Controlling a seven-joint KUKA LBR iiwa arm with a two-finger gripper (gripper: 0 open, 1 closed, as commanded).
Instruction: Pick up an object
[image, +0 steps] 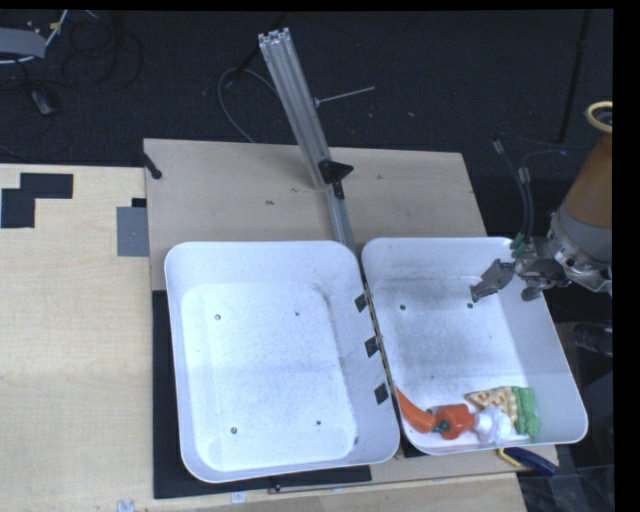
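Grey gripper is hovering over the right bin, near its far right side, carrying nothing.

Whether its digits are spread or pressed together cannot be told from this slanted view. Candidate objects are lying clustered in the bin's near right corner, well apart from the tool: a glossy orange-red curved piece, a tan patterned wedge, a green knobbly strip and something pale. Approaching the orange-red piece's free end is likely safest, since the others are touching.

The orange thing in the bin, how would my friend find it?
Look at the right white bin, down at its near edge. The curved orange-red chili-shaped toy lies leftmost in the little pile there, beside a green leafy piece.
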